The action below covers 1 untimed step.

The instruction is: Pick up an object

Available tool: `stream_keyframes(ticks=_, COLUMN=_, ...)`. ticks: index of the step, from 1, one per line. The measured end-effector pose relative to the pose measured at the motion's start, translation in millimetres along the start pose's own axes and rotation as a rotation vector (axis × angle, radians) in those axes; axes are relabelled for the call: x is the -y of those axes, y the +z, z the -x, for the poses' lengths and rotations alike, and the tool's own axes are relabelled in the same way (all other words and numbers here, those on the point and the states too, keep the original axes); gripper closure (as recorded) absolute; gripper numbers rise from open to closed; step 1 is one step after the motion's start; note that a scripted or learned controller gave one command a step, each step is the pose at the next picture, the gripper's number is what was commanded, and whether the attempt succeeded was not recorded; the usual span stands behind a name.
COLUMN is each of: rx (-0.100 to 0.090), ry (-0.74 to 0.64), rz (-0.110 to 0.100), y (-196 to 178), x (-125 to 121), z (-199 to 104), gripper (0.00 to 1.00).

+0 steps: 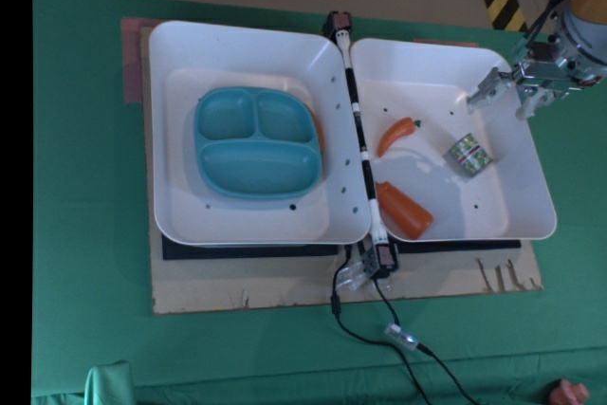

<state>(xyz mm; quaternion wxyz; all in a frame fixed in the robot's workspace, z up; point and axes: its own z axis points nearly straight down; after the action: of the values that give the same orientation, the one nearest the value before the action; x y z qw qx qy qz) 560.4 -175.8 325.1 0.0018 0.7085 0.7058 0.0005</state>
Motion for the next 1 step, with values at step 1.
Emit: stream_keyframes(ticks=1, rx=0.002, ry=0.000, rz=0.003, y=130.8, x=-52.1, z=1.4, gripper=0.00)
